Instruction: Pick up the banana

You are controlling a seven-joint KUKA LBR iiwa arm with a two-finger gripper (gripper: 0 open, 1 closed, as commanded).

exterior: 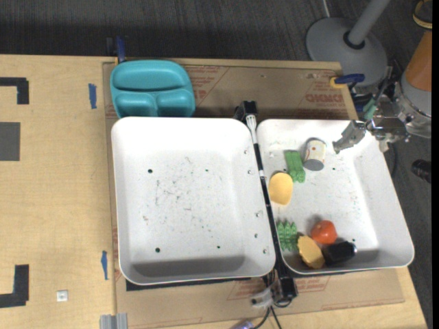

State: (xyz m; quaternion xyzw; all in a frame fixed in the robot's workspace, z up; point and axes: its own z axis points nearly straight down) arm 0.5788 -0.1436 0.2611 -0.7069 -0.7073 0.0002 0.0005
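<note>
Two yellow pieces lie in the right bin, and I cannot tell which one is the banana. One is a rounded yellow piece at the bin's left wall. The other is a stubby yellow piece at the front, wedged between a red-orange item and a black item. My gripper hangs over the bin's back right part, next to a small grey and white can. It is well apart from both yellow pieces, and I see nothing held in it.
A green strip lies between the can and the rounded yellow piece. A spiky green item sits by the front left wall. The left bin adjoins, with a teal tray behind it. A grey stand base is at the back right.
</note>
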